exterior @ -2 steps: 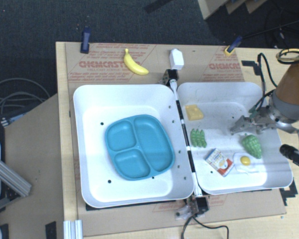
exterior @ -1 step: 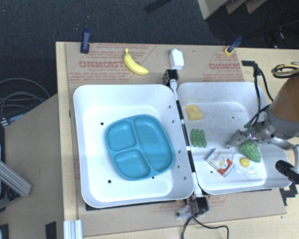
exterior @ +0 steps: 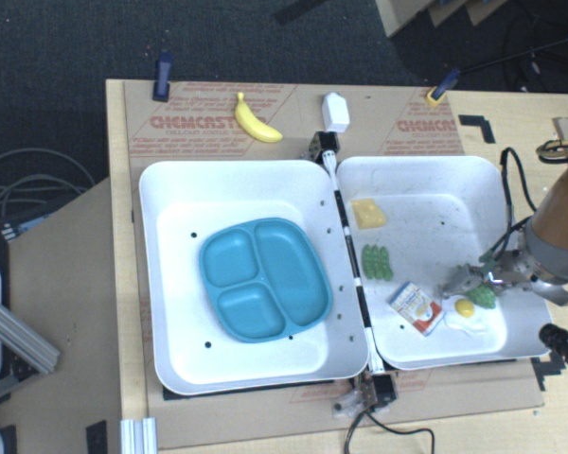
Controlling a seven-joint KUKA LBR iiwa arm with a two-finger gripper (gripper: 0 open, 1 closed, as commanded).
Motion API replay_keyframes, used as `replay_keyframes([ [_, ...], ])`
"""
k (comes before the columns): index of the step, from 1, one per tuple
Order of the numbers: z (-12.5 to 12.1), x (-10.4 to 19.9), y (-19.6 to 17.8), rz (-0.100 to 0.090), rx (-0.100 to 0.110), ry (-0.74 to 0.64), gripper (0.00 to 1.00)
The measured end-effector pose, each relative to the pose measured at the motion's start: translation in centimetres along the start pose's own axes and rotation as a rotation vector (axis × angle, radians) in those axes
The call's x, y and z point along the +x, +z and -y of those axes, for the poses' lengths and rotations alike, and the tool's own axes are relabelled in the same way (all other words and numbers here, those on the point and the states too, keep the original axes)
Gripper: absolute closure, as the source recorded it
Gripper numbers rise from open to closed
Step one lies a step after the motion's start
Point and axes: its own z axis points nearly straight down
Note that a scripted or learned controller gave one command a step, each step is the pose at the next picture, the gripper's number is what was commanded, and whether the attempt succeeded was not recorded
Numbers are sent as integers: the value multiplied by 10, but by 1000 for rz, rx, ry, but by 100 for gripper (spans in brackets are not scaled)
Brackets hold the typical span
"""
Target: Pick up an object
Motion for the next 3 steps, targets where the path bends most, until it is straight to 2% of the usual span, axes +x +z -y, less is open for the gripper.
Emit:
replay_keyframes([
  [1,-1,0,-10,1,-3,1,100],
  [2,-69,55,-15,1,-4,-3,100],
  [3,-41,139,-101,1,-4,-3,100],
])
